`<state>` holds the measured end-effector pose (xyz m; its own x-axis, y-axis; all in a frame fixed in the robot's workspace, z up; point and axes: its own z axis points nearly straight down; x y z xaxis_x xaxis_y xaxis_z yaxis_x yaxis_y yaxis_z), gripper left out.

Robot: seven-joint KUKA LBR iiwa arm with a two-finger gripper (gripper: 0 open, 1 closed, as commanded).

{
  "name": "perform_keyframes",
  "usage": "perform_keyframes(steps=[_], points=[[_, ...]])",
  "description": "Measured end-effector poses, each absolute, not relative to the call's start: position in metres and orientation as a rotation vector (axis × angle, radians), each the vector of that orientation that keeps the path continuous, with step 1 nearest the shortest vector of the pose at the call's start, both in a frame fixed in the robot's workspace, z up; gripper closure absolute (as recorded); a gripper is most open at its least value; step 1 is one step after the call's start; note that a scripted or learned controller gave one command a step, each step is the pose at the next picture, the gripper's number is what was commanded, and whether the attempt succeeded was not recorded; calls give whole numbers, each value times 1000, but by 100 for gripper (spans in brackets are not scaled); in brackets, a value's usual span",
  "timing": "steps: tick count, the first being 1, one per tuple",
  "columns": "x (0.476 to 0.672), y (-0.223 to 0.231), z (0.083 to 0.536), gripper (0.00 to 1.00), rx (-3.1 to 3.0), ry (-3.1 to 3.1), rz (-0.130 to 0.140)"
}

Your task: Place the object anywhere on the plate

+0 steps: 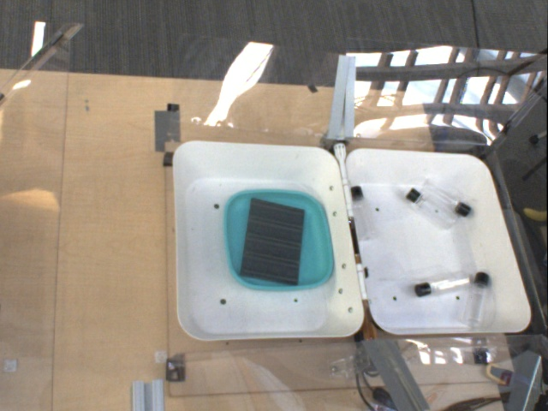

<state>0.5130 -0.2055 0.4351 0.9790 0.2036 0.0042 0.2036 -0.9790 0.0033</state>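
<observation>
A dark ribbed rectangular object (273, 241) is seen lying flat on the teal plate (318, 259), which rests in the left bin (199, 306). The placement step is judged complete, since the object sits wholly within the plate's rim. The gripper's state cannot be told. Two clear tubes with black caps, possibly vials (438, 199), lie in the right bin (505, 306). No further placing move is judged necessary.
</observation>
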Motion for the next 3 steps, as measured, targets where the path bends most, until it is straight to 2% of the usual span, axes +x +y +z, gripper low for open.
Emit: perform_keyframes(steps=[1, 2, 3], points=[[571, -197, 390, 0, 3123, 330, 4], [543, -205, 436, 0, 3120, 323, 14], [537, -205, 436, 0, 3122, 321, 10]])
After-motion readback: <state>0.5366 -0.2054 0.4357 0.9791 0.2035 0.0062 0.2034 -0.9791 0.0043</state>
